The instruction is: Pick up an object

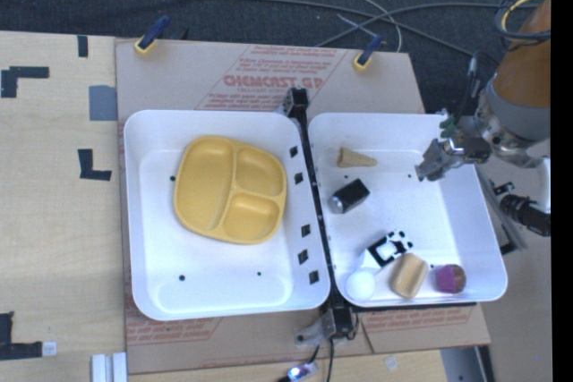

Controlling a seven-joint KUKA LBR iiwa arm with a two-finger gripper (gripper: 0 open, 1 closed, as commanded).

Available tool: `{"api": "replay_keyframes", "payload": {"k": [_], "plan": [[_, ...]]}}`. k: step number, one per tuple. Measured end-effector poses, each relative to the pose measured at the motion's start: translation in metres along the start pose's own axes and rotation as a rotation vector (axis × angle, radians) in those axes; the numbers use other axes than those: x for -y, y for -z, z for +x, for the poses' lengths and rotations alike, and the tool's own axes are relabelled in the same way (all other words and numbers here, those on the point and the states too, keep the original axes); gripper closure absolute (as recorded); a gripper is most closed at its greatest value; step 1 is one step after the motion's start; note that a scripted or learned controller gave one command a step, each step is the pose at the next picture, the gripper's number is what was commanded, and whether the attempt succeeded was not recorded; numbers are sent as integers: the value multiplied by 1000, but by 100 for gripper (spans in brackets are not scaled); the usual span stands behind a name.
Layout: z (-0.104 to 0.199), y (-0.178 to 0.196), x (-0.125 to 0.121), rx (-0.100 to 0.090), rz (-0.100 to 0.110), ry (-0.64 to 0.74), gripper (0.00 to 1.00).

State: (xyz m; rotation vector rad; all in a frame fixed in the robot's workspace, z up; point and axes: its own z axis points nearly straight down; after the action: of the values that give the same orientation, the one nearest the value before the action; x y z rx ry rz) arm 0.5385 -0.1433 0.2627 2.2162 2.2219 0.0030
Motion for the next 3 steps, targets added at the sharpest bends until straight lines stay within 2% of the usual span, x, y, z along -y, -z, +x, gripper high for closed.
{"api": "replay_keyframes", "payload": {"k": [1, 3], "plan": [[50, -16, 11, -2, 7, 2, 100], [145, -18, 20, -2, 6, 4, 100]]}}
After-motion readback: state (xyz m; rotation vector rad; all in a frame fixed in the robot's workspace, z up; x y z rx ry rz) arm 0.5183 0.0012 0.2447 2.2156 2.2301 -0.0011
